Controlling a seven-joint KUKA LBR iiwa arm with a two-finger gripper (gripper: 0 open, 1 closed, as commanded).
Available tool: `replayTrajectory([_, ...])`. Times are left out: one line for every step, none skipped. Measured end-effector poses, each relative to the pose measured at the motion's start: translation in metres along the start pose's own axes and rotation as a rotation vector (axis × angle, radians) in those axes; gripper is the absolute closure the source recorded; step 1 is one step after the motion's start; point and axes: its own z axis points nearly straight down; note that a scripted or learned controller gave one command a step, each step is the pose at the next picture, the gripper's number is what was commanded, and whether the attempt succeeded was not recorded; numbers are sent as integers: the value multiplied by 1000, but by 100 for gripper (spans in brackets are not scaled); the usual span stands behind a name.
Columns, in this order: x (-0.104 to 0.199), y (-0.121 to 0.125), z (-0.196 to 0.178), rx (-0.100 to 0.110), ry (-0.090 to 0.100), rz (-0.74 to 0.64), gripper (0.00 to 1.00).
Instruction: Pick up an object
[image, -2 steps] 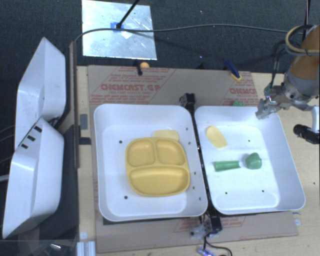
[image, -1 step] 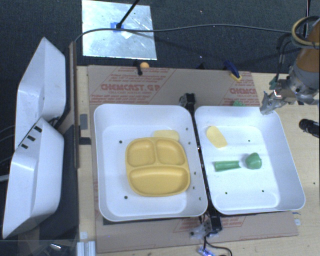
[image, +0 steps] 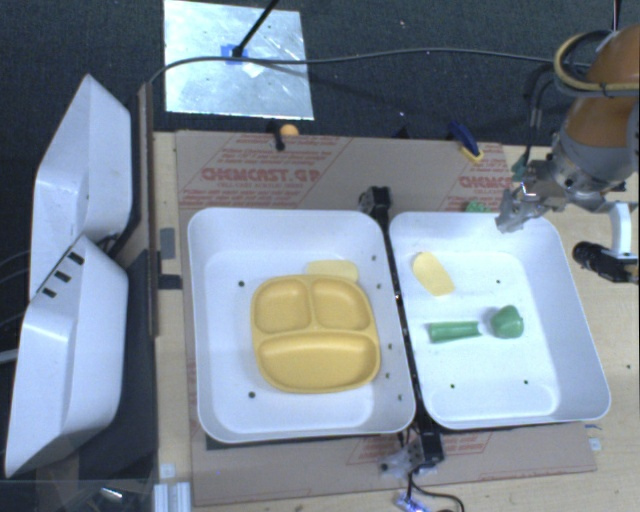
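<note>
Two shallow white plastic bins sit side by side on a bench. The right bin (image: 560, 300) holds a pale yellow flat oval piece (image: 433, 273) near its upper left, and lower down a green cylinder (image: 453, 330) just beside a rounded green lump (image: 507, 322). The left bin (image: 215, 300) holds a yellow three-compartment tray (image: 315, 333) with a pale yellow slab (image: 332, 269) at its top edge. The grey arm's two-finger gripper (image: 518, 212) hovers over the right bin's upper right corner, holding nothing; whether it is open cannot be told.
</note>
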Motion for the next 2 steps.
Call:
replayTrajectory([50, -24, -6, 0, 1, 0, 100])
replayTrajectory([104, -43, -13, 1, 1, -1, 100])
